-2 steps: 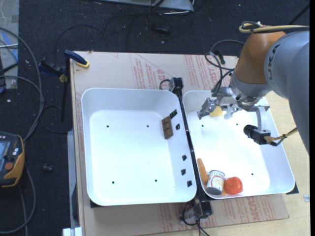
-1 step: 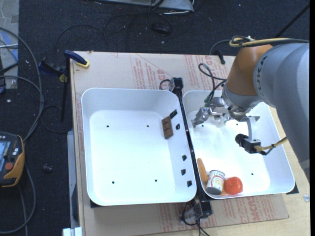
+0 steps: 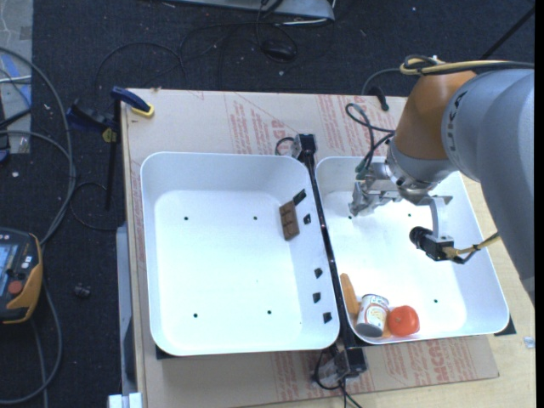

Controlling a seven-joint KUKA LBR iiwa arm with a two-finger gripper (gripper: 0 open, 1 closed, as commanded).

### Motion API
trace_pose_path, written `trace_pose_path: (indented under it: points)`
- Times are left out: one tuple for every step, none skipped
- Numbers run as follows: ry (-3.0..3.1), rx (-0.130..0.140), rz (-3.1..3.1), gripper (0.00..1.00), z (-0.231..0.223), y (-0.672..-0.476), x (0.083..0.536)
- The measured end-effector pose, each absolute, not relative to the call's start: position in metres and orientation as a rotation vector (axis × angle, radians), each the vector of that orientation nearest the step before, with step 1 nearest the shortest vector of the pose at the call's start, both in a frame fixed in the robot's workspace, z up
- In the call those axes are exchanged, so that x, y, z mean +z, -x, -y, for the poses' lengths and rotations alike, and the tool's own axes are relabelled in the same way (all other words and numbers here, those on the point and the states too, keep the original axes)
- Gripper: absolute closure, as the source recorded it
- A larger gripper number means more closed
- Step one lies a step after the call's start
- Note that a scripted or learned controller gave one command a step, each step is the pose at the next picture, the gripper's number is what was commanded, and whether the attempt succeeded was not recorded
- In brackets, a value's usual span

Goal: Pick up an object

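Note:
My gripper [image 3: 364,204] hangs over the far left part of the right bin [image 3: 476,270], pointing down, with bare white floor beneath it. Nothing shows between its fingers. Near that bin's front left corner lie an orange carrot [image 3: 348,292], a small white can [image 3: 371,312] and a red tomato [image 3: 404,320], close together and well in front of the gripper. A brown chocolate bar [image 3: 290,220] leans against the right wall of the left bin [image 3: 170,228].
The grey arm with its orange band [image 3: 429,113] comes in from the right above the right bin's far edge. A black cable fitting [image 3: 429,243] hangs over the right bin's middle. A black divider rail [image 3: 321,228] runs between the bins.

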State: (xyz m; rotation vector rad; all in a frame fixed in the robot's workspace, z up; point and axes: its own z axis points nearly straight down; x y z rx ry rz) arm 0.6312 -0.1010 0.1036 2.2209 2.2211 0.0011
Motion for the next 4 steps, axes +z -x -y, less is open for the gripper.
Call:
trace_pose_path:
  points:
    - [-2.218, 0.005, -2.219, 1.00, 0.101, -0.640, 0.164]
    - [-2.218, 0.005, -2.219, 1.00, 0.101, -0.641, 0.217]
    - [-2.218, 0.002, -2.225, 1.00, 0.060, -0.615, 0.227]
    - [-2.219, 0.000, -2.226, 1.00, 0.022, -0.592, 0.223]
